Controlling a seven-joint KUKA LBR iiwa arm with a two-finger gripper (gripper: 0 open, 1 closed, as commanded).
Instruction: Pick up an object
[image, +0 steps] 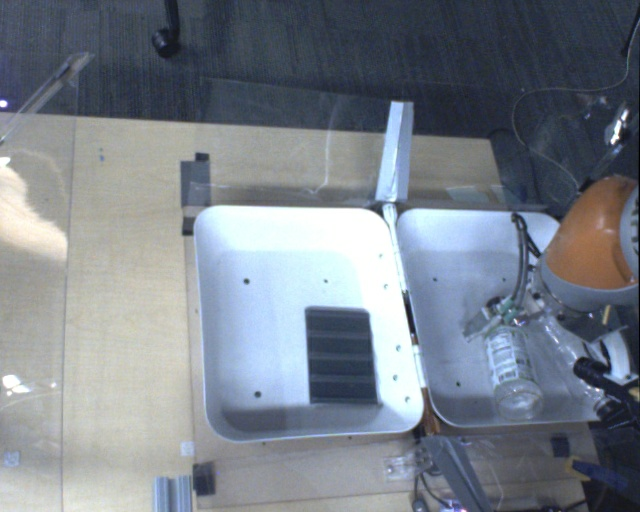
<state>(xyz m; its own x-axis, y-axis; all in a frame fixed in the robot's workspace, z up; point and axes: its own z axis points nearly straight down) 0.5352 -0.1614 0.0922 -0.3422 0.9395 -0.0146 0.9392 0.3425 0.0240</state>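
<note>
Gripper (497, 318) low in right bin (450, 250), just above clear plastic bottle (511, 368); finger state: cannot tell. Dark ribbed pad (341, 354) in left bin (260, 260).

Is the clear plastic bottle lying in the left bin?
No, the clear bottle lies in the right bin; the left bin holds a dark ribbed block.

There's the arm (600, 262), a bulbous orange band over a grey collar, smooth and rounded. A thin black cable (521, 255) loops down beside it, above the jaws, where small green and metallic fittings cluster.
</note>
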